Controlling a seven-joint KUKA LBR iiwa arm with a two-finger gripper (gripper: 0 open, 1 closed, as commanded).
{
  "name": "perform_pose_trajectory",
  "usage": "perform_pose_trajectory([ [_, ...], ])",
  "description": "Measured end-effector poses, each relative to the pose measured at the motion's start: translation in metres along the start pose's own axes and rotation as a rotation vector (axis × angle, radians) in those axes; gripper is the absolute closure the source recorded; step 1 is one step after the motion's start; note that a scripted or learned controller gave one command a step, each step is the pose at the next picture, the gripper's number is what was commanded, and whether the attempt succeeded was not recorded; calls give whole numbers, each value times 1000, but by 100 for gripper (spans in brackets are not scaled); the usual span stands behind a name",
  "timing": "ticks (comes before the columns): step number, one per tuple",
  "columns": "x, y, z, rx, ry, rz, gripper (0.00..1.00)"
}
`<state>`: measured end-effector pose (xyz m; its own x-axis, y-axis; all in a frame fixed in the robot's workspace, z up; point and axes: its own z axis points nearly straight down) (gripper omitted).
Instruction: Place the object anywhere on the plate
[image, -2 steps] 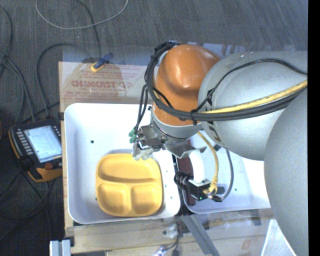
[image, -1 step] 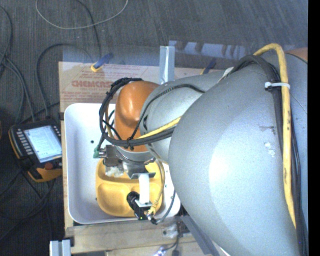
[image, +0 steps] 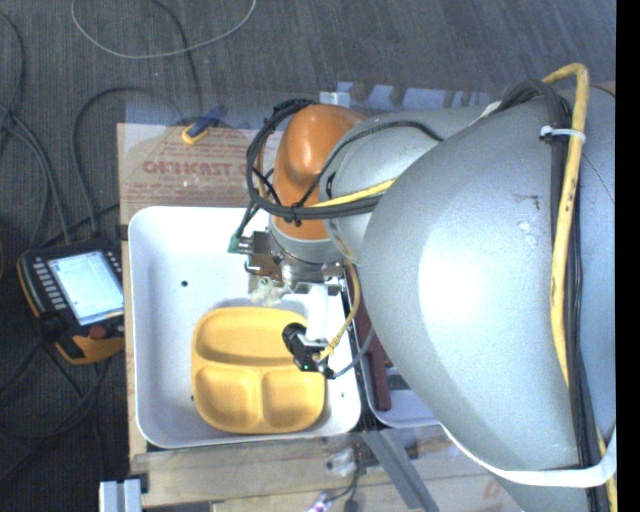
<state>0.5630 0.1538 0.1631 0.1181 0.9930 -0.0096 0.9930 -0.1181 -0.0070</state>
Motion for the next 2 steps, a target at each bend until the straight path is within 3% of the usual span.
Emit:
perform_pose_trajectory([
  [1, 56, -53, 68, -27, 17, 307, 100],
  [2, 69, -76, 41, -12, 6, 427, 100],
])
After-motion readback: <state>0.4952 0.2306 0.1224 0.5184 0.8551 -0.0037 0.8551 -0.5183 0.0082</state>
